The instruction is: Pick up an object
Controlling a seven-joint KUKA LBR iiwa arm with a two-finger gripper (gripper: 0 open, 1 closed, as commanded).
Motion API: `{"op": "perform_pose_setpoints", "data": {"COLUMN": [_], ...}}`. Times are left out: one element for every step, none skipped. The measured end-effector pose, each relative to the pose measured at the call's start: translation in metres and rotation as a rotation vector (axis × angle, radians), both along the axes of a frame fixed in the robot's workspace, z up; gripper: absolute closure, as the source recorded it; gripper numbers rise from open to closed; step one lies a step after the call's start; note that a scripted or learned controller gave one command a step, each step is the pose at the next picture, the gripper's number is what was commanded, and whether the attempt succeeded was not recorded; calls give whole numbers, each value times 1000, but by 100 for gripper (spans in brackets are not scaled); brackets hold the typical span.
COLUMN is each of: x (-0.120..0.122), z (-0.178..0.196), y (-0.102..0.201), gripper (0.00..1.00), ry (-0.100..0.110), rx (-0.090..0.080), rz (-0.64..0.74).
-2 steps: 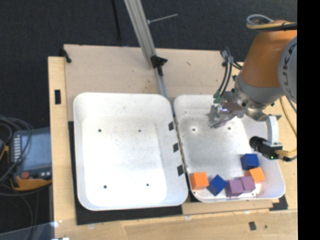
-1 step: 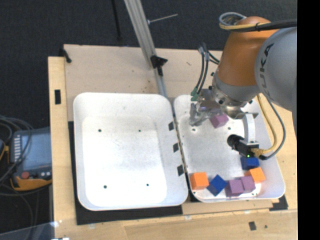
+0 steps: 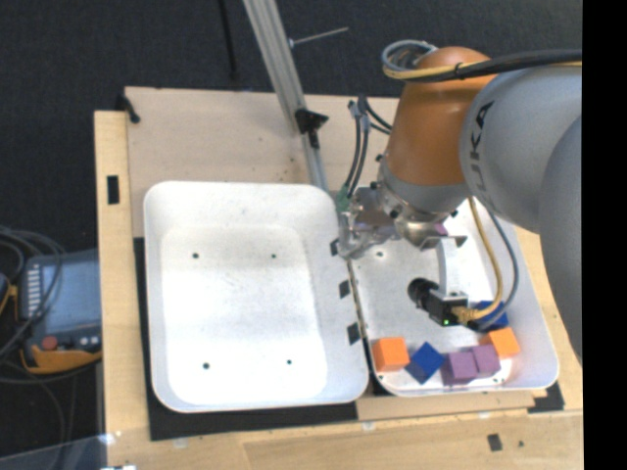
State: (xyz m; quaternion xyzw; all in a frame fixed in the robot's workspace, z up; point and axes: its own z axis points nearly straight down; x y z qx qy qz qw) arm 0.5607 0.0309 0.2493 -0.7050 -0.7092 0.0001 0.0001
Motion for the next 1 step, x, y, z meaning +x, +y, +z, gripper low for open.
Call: {"op": "perform_pose_setpoints", "data": {"x": [4], "z": [-13], "y": [59], "gripper": [100], "ry": [0], "rx": [0], "rz": [1]}}
